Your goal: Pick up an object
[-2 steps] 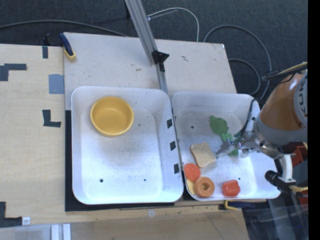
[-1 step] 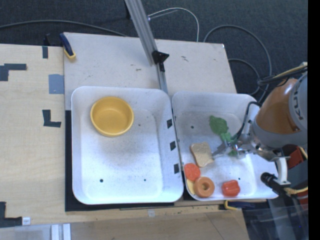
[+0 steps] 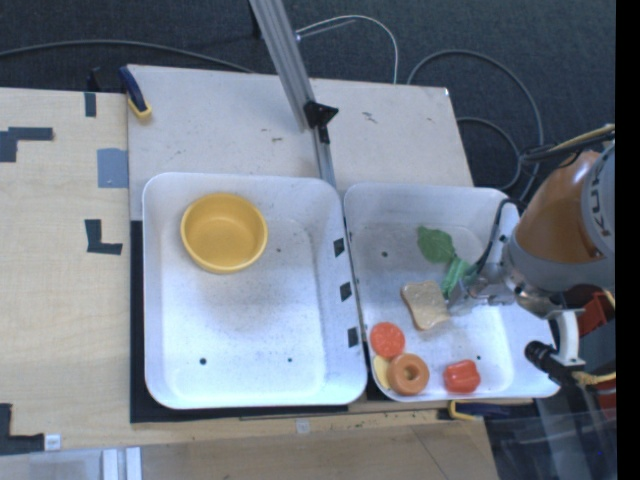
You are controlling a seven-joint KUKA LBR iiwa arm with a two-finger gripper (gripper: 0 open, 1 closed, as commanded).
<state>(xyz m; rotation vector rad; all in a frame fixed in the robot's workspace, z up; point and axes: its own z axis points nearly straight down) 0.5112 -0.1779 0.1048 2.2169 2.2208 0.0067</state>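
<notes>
Arm reached into the right bin (image 3: 500,203) from the right, hand (image 3: 458,296) low at the right edge of the toast slice (image 3: 426,305), just below the green leafy piece (image 3: 436,243); looked like the approach/grasp step, nothing visibly lifted, and whether it was open or closed on anything I couldn't tell. Toast lay flat mid-bin, long axis running roughly upper-left to lower-right, narrower end pointing toward the bin's far side. Next move probably called for closing squarely across the toast's short width, then lifting straight up clear of the tomato slice (image 3: 387,340) and donut (image 3: 409,374).
</notes>
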